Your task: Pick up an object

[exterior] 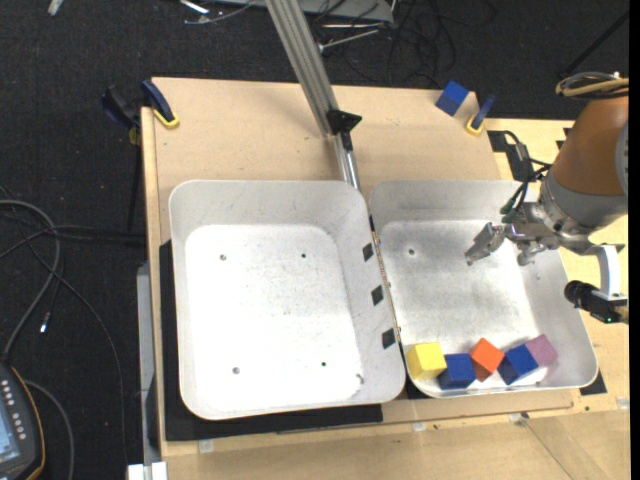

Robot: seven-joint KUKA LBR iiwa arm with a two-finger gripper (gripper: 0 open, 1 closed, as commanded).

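Observation:
Several small blocks lie along the near edge of the right bin (440,198): a yellow block (427,357), a blue block (458,370), an orange block (487,357), another blue block (519,363) and a pale purple block (541,349). My gripper (505,247) hangs over the right part of that bin, well behind the blocks, with its two fingers spread apart and nothing between them. One fingertip (478,248) points left, toward the bin's middle.
The left bin (190,208) sits beside the right one, with a slanted metal pole (300,48) rising from between them at the back. A blue block (453,97) rests on the wooden bench behind the right bin, next to a clamp (478,116).

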